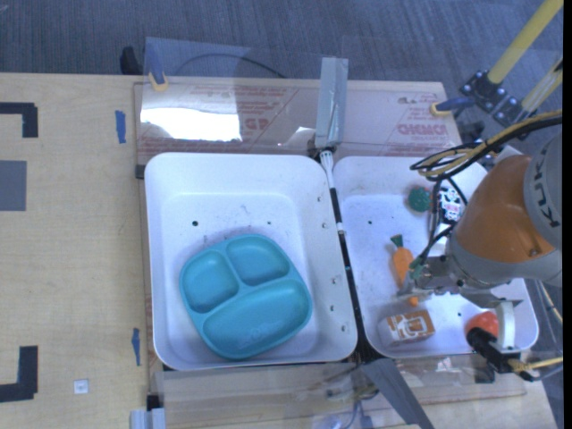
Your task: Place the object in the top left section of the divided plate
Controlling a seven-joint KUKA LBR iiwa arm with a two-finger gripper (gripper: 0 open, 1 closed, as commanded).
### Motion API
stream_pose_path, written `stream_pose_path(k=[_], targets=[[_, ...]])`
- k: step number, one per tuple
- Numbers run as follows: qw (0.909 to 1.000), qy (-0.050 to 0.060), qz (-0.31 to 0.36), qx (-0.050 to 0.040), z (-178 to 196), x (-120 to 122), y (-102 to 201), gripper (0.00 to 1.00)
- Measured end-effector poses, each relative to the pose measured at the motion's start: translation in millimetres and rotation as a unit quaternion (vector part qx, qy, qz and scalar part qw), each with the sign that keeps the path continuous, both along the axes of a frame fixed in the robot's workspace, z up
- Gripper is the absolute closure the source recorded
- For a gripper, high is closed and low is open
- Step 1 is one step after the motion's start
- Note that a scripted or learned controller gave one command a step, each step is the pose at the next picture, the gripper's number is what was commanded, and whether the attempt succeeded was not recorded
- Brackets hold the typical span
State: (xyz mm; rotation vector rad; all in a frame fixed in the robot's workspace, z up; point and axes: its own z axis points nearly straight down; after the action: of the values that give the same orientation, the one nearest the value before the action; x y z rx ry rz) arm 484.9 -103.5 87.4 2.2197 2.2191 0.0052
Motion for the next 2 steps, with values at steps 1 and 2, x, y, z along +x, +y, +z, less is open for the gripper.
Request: stream_pose_path(k=[1, 2], targets=[[0.9983, -0.002, 0.058, -0.002, 0.4, -2.7, 2.3, 1.0], [0.9906, 0.0, 0.137, -0.0012, 0.9, -3.8, 2.2, 1.0]])
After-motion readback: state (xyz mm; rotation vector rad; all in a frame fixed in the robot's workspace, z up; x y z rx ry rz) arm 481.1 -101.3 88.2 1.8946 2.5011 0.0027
